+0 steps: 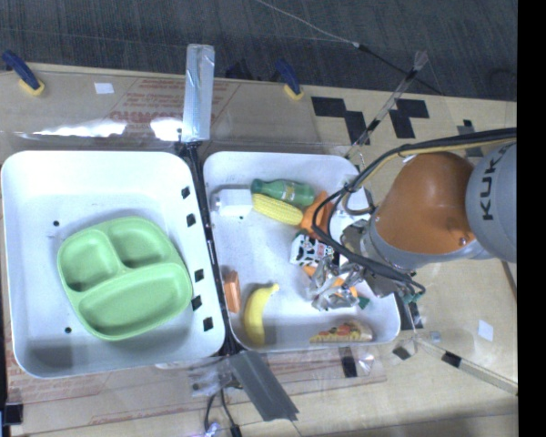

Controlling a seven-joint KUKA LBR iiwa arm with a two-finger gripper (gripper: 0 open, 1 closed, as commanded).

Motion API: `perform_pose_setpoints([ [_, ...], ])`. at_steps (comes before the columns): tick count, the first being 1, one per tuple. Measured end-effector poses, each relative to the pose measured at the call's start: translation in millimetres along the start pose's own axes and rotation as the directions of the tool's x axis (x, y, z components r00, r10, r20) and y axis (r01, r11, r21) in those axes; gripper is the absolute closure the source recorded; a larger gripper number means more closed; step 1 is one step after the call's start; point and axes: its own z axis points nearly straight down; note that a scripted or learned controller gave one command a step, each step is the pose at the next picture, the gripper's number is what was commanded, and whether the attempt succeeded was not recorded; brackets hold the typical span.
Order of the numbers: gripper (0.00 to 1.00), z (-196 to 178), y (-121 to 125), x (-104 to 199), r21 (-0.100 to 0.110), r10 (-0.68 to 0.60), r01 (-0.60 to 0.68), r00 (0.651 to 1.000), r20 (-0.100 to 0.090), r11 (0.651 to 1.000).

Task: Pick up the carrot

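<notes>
Carrot (pixel 231 291) — short orange stub, I see it lying along the right bin's (pixel 282 162) left wall, just beside the banana (pixel 257 311), gripper (pixel 335 276) low among clutter mid-bin — its state I cannot tell.

"KUKA" lettering on the grey arm (pixel 497 194).

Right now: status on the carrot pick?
Gripper low in right bin, mid-clutter. Carrot by bin's left wall, untouched. Banana right beside it.
</notes>
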Motion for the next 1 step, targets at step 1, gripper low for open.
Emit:
perform_pose_setpoints([
  [1,1.00,-10.1,1.3,-2.9,0.001,-0.009,0.009,1.000,0.002,1.000],
])
